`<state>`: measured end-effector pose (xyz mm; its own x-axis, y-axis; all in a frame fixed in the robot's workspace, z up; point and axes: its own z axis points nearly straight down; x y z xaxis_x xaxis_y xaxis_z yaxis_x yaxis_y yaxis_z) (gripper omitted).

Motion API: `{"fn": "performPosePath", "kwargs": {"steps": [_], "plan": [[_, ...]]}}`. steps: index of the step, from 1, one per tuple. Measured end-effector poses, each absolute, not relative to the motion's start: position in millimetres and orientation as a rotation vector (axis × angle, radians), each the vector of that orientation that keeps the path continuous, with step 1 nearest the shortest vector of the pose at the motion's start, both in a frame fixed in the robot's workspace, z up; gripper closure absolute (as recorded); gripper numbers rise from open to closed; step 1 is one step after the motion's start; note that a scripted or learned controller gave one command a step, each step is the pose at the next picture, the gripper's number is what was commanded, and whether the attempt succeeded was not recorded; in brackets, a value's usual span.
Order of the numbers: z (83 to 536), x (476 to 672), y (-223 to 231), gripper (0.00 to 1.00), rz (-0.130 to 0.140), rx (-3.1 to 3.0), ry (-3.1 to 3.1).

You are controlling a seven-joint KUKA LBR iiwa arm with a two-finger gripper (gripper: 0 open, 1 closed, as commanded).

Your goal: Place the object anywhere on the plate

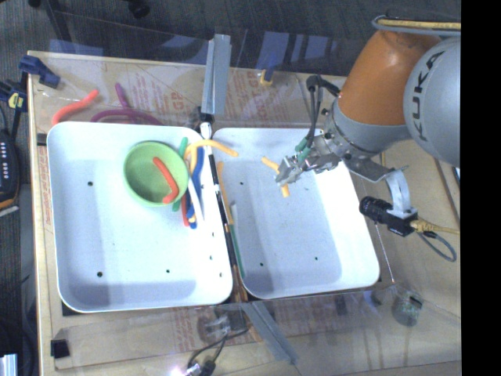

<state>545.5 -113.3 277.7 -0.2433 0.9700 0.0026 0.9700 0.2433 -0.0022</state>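
A small orange stick [285,188] was seen hanging from the gripper [287,173] over the right bin [313,241], pinched at its upper end between the narrowly set fingers. Its long axis ran nearly upright in the view, the free end pointing down toward the bin floor. A second yellow-orange piece [268,163] was lying just to the left, slanted. The green plate [145,177] was set in the left bin [117,249], a red strip [166,172] curled on it and coloured sticks [194,180] heaped along its right edge.
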Motion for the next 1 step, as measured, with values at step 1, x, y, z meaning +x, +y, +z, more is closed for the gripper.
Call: {"fn": "performPosePath", "kwargs": {"steps": [1], "plan": [[277.9,545.5,-113.4,0.00,0.000,-1.931,-2.474]]}}
